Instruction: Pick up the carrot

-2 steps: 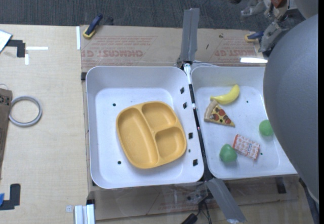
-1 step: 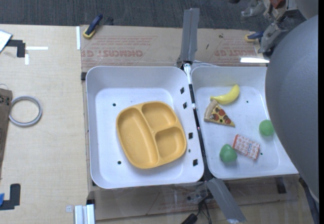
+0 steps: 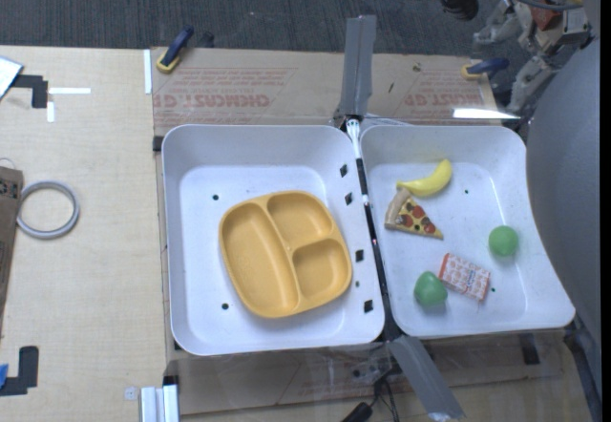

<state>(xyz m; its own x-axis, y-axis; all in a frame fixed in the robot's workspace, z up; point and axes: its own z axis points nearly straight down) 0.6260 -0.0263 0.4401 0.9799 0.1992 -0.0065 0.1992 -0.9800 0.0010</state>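
Spreading under everything: cardboard-topped bench (image 3: 86, 296). Sitting side by side on it: left bin (image 3: 191, 158) holding yellow divided plate (image 3: 282, 253); right bin (image 3: 477, 186) holding loose toys, prob. as pick targets: banana (image 3: 428, 179), pizza slice (image 3: 412, 216), green balls (image 3: 503, 241), red packet (image 3: 465, 276). Not managing to tell where carrot is. Hanging above far right corner: gripper (image 3: 520, 38), claw state can't tell.

Left white plastic bin (image 3: 191, 315): yellow three-compartment plate (image 3: 284, 253), central. Right white plastic bin (image 3: 496, 158): yellow banana (image 3: 427, 179) at back, pizza slice (image 3: 412, 216) just in front, two green balls (image 3: 503, 240) flanking small red-and-white packet (image 3: 465, 276). Tape roll (image 3: 43, 209) on desk (image 3: 86, 315), far left.
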